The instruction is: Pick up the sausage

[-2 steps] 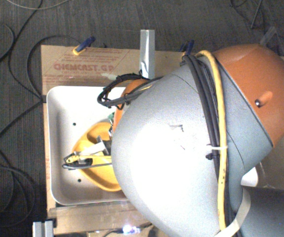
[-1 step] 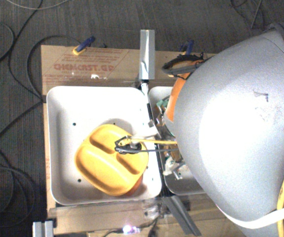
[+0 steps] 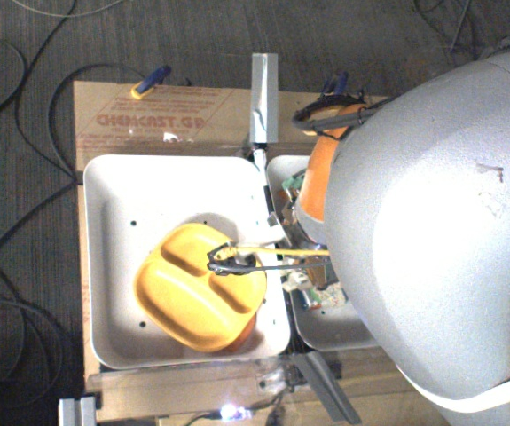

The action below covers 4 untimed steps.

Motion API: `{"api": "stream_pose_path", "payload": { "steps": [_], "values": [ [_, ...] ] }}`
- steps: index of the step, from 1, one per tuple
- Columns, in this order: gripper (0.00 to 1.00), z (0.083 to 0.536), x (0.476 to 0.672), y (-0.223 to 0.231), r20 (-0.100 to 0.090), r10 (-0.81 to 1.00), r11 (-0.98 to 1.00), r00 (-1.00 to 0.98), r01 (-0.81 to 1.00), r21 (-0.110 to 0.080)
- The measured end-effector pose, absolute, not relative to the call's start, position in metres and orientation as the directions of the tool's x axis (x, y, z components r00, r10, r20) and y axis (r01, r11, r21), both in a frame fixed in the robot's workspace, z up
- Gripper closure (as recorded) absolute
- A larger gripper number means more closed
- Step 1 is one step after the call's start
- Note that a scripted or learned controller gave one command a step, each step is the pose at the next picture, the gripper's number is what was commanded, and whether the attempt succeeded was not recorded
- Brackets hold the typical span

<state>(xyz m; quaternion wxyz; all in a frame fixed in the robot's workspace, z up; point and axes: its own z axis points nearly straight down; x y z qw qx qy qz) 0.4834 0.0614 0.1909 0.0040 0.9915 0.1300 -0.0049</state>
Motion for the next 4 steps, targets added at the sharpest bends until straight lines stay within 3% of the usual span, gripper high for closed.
{"api": "stream_pose_path", "payload": {
  "steps": [1,2,3,4],
  "values": [
    [1.00,0.090,0.507,0.117,0.007,0.371,-0.929,0.929,0.371,0.004],
    [1.00,0.091,0.520,0.192,0.016,0.205,-0.979,0.979,0.204,0.013],
    [1.00,0.123,0.551,0.192,-0.007,0.216,-0.976,0.976,0.216,0.000],
    [0.00,0.123,0.551,0.191,-0.008,0.214,-0.977,0.977,0.214,0.001]
  ]
}}
